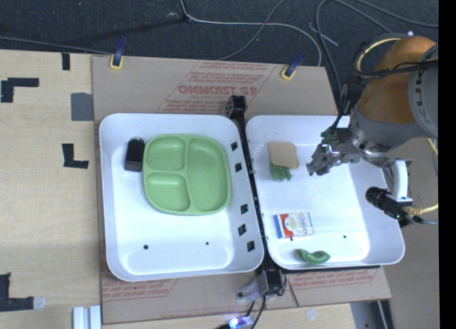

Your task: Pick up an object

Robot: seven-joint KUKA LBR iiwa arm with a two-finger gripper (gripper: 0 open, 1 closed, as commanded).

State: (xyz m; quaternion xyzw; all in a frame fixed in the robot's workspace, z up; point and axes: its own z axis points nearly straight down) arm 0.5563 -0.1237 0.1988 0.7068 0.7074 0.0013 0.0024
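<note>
The gripper (318,165) hangs over the upper right part of the right bin (356,210), its dark fingers pointing down and toward the left of the camera view. Nothing sits between them, but from this slant I cannot tell how far apart they stand.

The nearest things lie to the gripper's left in the view: a tan sponge-like block (283,153) and, touching its lower edge, a small green leafy piece (280,172). They lie near the gripper but clearly apart from it, at about the same height in the picture, so the coming move looks like a short sideways shift toward the divider between the bins, then a descent. The block looks roughly square, so no long axis forces a wrist turn; I judge it the easier target.

Further off, toward the near rim, a small flat packet (293,224) with red and blue print lies below and left of the gripper, and a green pod-shaped piece (313,255) lies just inside the front wall, its long axis running left to right.

The left bin (117,199) holds a green divided plate (187,174) with a small black object (134,154) beside it, both well apart from the gripper.
</note>
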